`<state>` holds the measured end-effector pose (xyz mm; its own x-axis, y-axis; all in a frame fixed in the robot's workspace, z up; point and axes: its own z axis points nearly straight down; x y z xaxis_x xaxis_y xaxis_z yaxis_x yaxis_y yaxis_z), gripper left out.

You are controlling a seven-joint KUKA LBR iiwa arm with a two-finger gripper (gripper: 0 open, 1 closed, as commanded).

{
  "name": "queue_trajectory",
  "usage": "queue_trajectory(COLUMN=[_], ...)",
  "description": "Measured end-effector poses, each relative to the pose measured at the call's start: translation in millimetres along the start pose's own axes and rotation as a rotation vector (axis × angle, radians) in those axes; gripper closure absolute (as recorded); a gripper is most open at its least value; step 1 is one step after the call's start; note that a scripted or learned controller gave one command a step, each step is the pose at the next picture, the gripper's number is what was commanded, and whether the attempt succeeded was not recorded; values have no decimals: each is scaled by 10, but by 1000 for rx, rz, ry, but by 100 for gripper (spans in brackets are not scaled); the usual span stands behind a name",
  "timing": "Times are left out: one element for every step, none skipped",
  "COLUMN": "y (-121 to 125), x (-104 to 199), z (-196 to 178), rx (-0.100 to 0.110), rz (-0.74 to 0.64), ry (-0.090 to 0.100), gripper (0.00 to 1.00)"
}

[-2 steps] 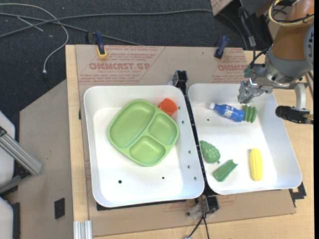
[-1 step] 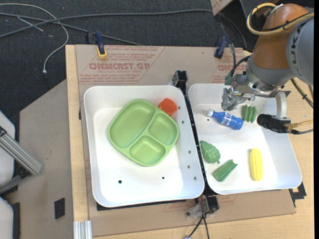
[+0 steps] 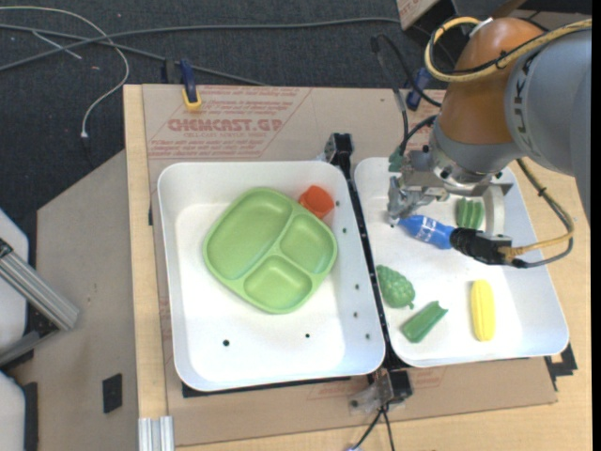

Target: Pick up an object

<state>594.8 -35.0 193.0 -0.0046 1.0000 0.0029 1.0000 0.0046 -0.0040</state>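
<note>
My gripper (image 3: 407,205) hangs over the upper left part of the right bin (image 3: 549,322), under the grey arm with its orange band. A blue bottle-like object (image 3: 428,231) lies on the bin floor just below and to the right of the gripper, touching or nearly touching it. A green cylinder (image 3: 469,214) sits right of the gripper, partly hidden by the arm. Further forward lie a leafy green item (image 3: 395,287), a green pod (image 3: 424,320) and a yellow corn cob (image 3: 482,310).
The left bin (image 3: 178,280) holds a green divided plate (image 3: 271,249) and a small orange object (image 3: 316,199) at the plate's upper right. A black divider (image 3: 361,252) runs between the bins. Yellow and black cables (image 3: 531,247) trail from the arm over the right bin.
</note>
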Motion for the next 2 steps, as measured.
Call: queue_trajectory(y=[-138, -328], x=[539, 950], z=[17, -156], rx=[0, -1], rz=[-1, 0], ry=[0, 0], gripper=[100, 100])
